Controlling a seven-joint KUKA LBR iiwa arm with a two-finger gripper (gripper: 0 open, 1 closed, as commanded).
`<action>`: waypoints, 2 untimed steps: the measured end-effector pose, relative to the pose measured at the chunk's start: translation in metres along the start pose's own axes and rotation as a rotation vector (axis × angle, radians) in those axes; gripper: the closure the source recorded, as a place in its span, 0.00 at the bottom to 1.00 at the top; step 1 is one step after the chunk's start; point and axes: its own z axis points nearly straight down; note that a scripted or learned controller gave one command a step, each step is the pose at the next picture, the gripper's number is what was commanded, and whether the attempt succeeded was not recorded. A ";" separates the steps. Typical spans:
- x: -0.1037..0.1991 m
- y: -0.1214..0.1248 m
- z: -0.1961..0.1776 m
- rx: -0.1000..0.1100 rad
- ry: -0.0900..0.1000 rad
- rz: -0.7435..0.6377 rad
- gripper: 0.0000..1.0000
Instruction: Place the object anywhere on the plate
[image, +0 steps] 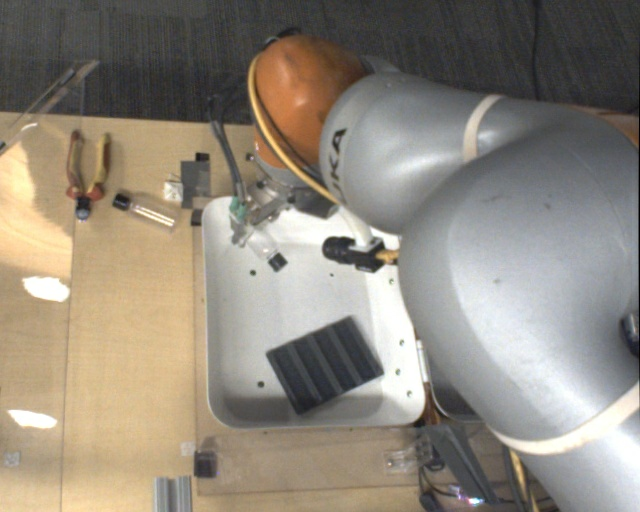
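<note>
A black ribbed plate (325, 365) lies flat in the near part of the white bin (225, 340). A small clear vial with a black cap (270, 253) is at the bin's far left, right under my gripper (245, 222). The vial touches or nearly touches the gripper's tip, and I cannot see whether it is held. My gripper hangs over the bin's far left corner, well away from the plate. The grey arm covers the right side of the view.
On the wooden bench left of the bin lie red-handled pliers (88, 165), a clear tube (145, 210) and a small black block (195, 178). A small black piece (205, 463) sits on the bench near the bin's front left corner.
</note>
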 end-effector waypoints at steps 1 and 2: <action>-0.005 -0.009 0.060 0.003 0.003 -0.336 1.00; 0.015 0.002 -0.044 0.003 0.004 -0.491 1.00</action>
